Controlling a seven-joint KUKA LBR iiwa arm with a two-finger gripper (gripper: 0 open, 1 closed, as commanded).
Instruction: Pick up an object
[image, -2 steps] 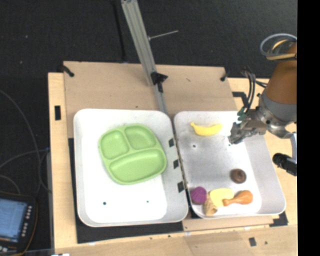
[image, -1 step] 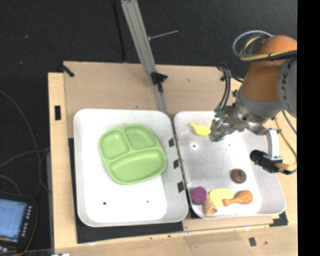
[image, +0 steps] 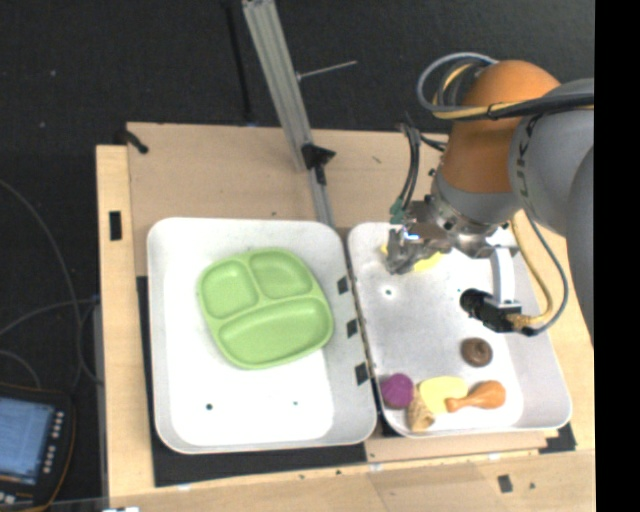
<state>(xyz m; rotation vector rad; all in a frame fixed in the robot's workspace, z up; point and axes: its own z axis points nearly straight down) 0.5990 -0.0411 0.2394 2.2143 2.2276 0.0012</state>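
My gripper is low over the far left corner of the right bin. A small yellow object peeks out just to its right, partly hidden by the wrist. Several small items lie along the near side of that bin: a brown round piece, a purple ball, a pale yellow piece, an orange gourd-shaped toy and a tan piece.
A green divided plate lies in the left bin. A black fitting with a cable hangs off the arm over the right bin. A grey metal post slants up behind the bins.
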